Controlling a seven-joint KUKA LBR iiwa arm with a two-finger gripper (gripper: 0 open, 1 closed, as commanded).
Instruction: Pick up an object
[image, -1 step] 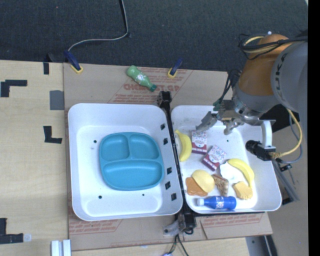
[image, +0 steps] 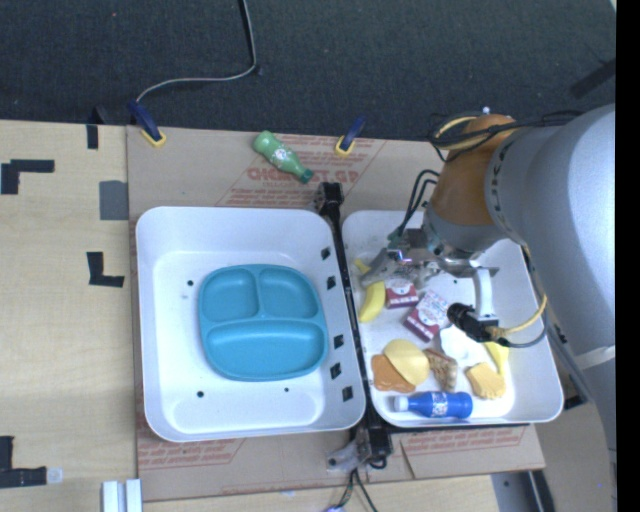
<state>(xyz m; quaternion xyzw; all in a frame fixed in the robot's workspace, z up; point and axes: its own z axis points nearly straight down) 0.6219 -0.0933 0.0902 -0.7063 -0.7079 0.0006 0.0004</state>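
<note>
Looming largest at the desk's right edge, the grey robot arm with its orange band reaches down into the right-hand shallow white bin, and its pincer sits low near that bin's far left corner; whether it is released or clenched I cannot tell, as the wrist hides it. Loose objects crowd this bin: a blue plastic bottle with a white cap lies along the near edge, an orange and yellow rounded toy food piece just beyond it, a small yellow block to its right, a yellow banana-shaped piece by the left wall, and dark red packets just beside the pincer. The left-hand white bin holds a blue divided plastic plate. A green bottle lies on the desk near its far edge.
</note>
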